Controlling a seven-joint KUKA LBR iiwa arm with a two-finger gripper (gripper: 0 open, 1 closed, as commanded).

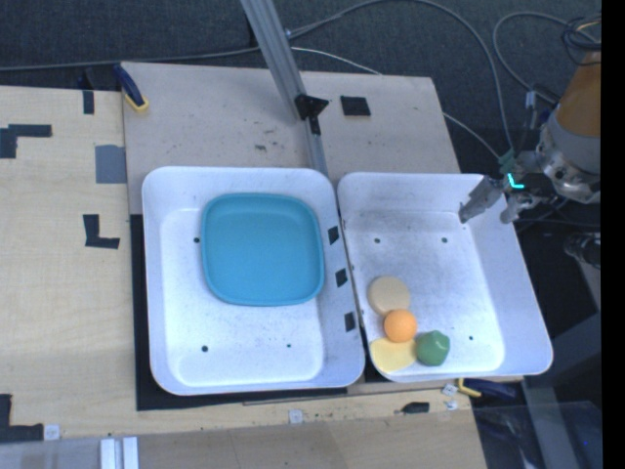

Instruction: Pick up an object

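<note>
- The grey arm with its orange band (584,101) reaches in from the right edge of the frame, its tool (485,203) poised over the upper right rim of the right bin (508,262).
- Nothing can be seen between the tool's fingers; whether they are spread or closed cannot be told from this angle.
- A small teal light (512,181) glows on the wrist just above the tool.
- Four small objects cluster in the lower left corner of the right bin, well apart from the tool: a beige round piece (389,293), an orange ball (399,325) just below it, a yellow piece (391,356) beneath the ball, and a green object (432,347) beside them on the right.
- The orange ball appears to touch both the beige piece and the yellow piece.
- The left bin (171,262) holds a blue square plate (262,248) with rounded corners, lying flat in its upper middle.
- Both bins sit side by side on the counter (195,106), their inner rims meeting near the centre of the frame.
- A slanted metal rail (283,52) runs down from the top of the frame toward the gap between the bins.
- Cables (469,37) loop across the dark floor at upper right.
</note>
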